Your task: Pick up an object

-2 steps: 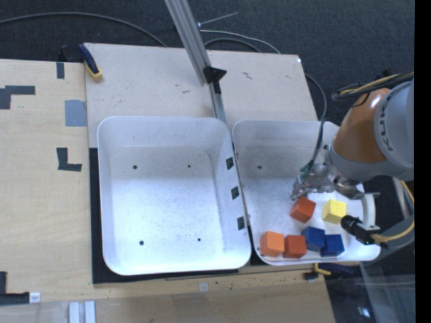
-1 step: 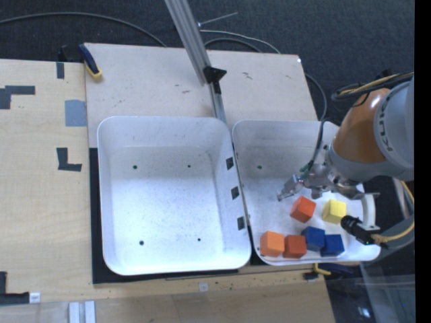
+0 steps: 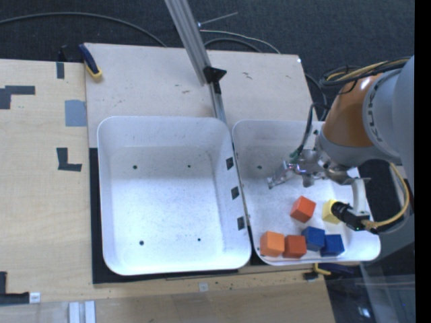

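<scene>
The right bin [image 3: 250,140] held the blocks, bunched toward its five o'clock corner: an orange block [image 3: 272,243], a darker orange block [image 3: 295,246] touching it, two blue blocks [image 3: 314,237] [image 3: 332,245], a tilted orange block [image 3: 303,208] near the middle, and a yellow piece [image 3: 330,210] partly hidden. The gripper [image 3: 275,180] hung at the bin's centre, at ten o'clock from the tilted block; I cannot tell how its fingers stood. The left bin [image 3: 108,180] and the right bin's twelve o'clock half offered open floor.

Two smooth white plastic-looking bins [image 3: 108,200] sit on a pale matt wood bench [image 3: 40,207] beneath a ribbed metal rail [image 3: 188,29].
</scene>
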